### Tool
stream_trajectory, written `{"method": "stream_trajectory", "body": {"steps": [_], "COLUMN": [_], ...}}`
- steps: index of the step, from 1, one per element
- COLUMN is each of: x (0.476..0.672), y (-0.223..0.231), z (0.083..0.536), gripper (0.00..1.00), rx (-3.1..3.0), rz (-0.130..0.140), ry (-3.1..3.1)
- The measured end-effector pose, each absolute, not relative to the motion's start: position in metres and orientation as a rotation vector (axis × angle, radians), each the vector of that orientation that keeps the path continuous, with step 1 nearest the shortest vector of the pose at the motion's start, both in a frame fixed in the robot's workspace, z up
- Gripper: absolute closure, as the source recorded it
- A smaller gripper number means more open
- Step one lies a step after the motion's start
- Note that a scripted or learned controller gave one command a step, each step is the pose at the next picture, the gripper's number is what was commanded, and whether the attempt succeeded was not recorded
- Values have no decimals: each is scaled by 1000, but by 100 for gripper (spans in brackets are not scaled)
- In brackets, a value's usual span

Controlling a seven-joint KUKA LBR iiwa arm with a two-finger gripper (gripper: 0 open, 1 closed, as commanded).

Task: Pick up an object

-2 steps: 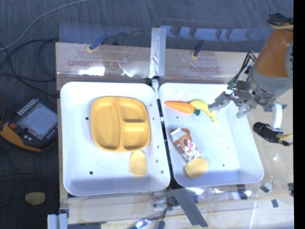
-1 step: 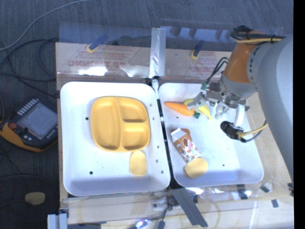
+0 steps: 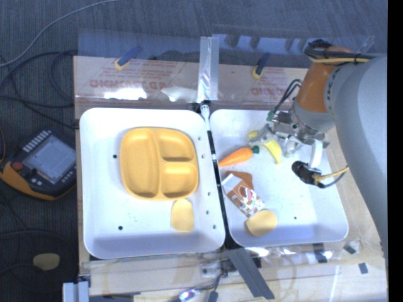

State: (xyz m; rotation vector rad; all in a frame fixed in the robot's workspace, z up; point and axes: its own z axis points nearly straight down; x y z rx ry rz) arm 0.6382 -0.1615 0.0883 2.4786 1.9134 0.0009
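Banana [image 3: 272, 150] lies in the right bin [image 3: 327, 222], just beside the carrot [image 3: 234, 157], directly under the end effector [image 3: 286, 137]; whether that is wide or narrow, I cannot tell. A tray [image 3: 157, 162] fills the left bin [image 3: 101, 231].

Single fixed overhead camera, slanted down over both white bins [image 3: 94, 231].

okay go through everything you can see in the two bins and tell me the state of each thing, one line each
Yellow tray: lying flat in the left bin, compartments up.
Yellow piece: lying below the tray, left bin.
Carrot: lying on its side, right bin.
Snack packet: lying flat, right bin.
Tan piece: beside the packet.
Banana: at the gripper, grasp unclear.
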Motion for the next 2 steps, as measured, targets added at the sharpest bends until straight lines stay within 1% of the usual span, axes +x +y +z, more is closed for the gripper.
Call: {"method": "stream_trajectory", "body": {"steps": [1,2], "x": [637,633], "y": [-162,-132], "z": [97,196], "gripper": [100,100], "rx": [2478,2345], "rz": [-11,-7], "ry": [1918,2086]}}
